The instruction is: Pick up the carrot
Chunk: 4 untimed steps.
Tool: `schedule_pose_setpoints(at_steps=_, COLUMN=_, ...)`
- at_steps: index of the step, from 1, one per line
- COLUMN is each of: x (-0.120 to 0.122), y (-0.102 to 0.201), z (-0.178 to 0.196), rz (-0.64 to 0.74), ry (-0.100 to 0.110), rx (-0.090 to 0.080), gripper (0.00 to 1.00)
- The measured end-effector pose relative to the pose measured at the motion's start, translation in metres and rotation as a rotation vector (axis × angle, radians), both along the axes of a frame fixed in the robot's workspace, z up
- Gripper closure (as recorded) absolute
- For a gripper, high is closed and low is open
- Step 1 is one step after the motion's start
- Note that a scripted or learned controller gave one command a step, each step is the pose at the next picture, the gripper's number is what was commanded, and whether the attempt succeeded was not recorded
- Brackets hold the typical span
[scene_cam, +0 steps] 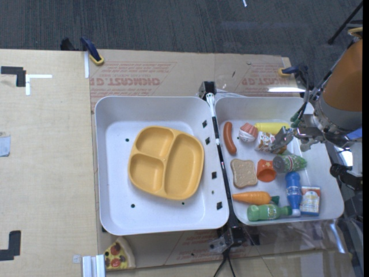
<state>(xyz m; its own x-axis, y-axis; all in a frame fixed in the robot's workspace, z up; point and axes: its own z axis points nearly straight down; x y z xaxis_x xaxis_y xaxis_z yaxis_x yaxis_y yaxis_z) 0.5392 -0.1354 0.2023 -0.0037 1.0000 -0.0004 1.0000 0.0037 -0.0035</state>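
Gripper (282,140) hangs in the right bin (222,154), upper-middle of it, fingers dark and small against the clutter. Can't tell if the jaws are spread or pressed together; nothing visibly sits between them. It's over the wrapped snack (266,142) and just up-left of the grey-green can (289,163), so prob. not lined up on the target yet.

Carrot (252,198) lies lower down in the same bin, toward the bottom centre-right of the frame, on its side w/ the pointed end left near the bin's inner wall and green top to the right. It's well below the gripper, w/ bread (244,173) and an orange cup (266,170) in between. Green bottle (268,212) lies just below it, nearly touching; blue bottle (293,190) stands off its right end. Tight spot, so I'd guess a grasp across the thin body has to come straight down to miss the neighbours.

Further out: sausage (229,138) along the bin's left edge, a yellow item (271,127) at top, a small carton (310,201) lower right. Arm (346,79) comes in from the right edge, orange band showing.

Left bin (109,172) holds the yellow divided plate (166,162), centre frame, no part in this job. Pizza toy (117,255) sits outside on the bench, bottom left of the bins.
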Motion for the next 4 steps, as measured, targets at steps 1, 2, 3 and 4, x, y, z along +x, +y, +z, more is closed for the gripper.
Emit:
schedule_pose_setpoints(at_steps=1, x=-0.057, y=0.046, z=-0.011, rz=0.191, ry=-0.001, rx=0.001, gripper=0.0)
schedule_pose_setpoints(at_steps=2, x=-0.061, y=0.037, z=-0.091, rz=0.339, ry=-0.001, rx=0.002, gripper=0.0)
schedule_pose_setpoints(at_steps=3, x=-0.061, y=0.031, z=-0.111, rz=-0.013, ry=-0.001, rx=0.002, gripper=0.0)
schedule_pose_setpoints(at_steps=4, x=-0.061, y=0.037, z=-0.111, rz=0.122, ry=-0.002, rx=0.002, gripper=0.0)
